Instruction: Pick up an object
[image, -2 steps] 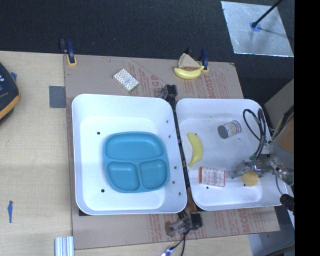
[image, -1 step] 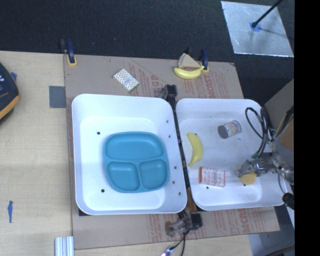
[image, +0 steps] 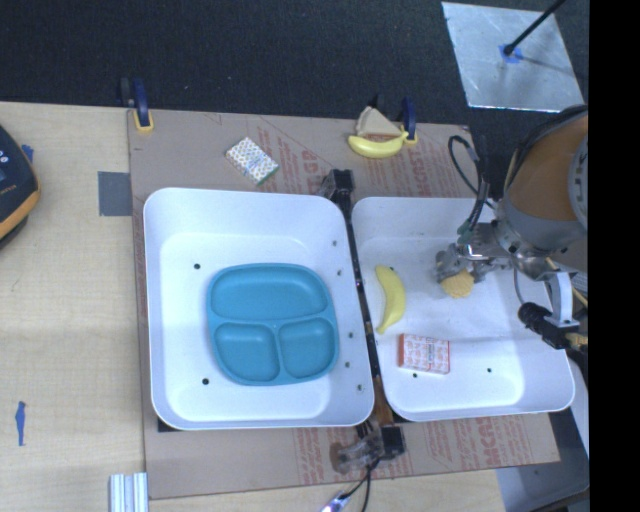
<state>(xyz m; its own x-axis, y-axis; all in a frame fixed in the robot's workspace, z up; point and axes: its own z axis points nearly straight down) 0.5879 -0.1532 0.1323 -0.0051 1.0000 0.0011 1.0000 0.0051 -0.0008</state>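
In the right bin (image: 500, 395) lie a yellow banana (image: 389, 297), a small red-and-white packet (image: 424, 353) and a small tan round object (image: 458, 285). My gripper (image: 456, 264) hangs low in the bin's upper right part, directly over the tan object, and its fingers seem to touch it. The grey arm with the orange band (image: 545, 185) comes in from the right. In the left bin (image: 165, 300) a blue divided plate (image: 272, 322) lies flat.
Outside the bins, on the cardboard at the back, lie a yellow banana-shaped toy with a wedge (image: 378, 138) and a small patterned packet (image: 251, 158). A dark clamp (image: 338, 183) sits between the bins at the back. A black-and-orange device (image: 15, 185) rests at the far left.
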